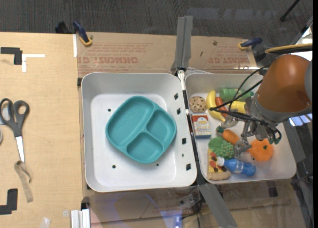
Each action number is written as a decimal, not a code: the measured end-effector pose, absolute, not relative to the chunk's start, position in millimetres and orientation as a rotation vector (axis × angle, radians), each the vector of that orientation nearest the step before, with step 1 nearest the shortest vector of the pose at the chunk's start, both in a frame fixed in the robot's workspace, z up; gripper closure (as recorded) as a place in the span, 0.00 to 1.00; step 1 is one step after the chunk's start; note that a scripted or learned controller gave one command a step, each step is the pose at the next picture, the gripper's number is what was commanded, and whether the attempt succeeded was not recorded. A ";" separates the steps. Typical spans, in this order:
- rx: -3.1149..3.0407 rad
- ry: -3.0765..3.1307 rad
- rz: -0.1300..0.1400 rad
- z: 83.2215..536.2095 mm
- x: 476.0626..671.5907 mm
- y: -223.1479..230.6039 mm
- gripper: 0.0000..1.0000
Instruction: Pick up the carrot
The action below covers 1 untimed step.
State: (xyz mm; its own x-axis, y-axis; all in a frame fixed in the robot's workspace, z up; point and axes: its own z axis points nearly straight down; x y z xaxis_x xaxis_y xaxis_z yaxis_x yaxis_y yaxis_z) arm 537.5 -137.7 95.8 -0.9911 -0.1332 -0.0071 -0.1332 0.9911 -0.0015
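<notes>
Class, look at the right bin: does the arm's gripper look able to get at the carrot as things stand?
Probably yes. The gripper hangs right beside the carrot, whose top is uncovered. The broccoli and pumpkin crowd close, so room around it is tight.

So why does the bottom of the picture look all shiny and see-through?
In the camera view, a faint bluish reflection lies along the bottom edge, like light bouncing off something clear. The white bins look bright with soft shadows under the teal plate. The arm's orange band is big and a bit soft because it sits near the camera, and the gripper looks slightly blurry above the carrot.
</notes>
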 end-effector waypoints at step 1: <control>-0.184 3.128 -0.002 95.7 539.5 -113.8 0.00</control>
State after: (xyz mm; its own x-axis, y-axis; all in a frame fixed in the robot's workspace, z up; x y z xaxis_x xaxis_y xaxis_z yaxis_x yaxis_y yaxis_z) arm 539.5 -113.8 95.7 -0.9931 -0.1170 -0.0078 -0.1170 0.9931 -0.0015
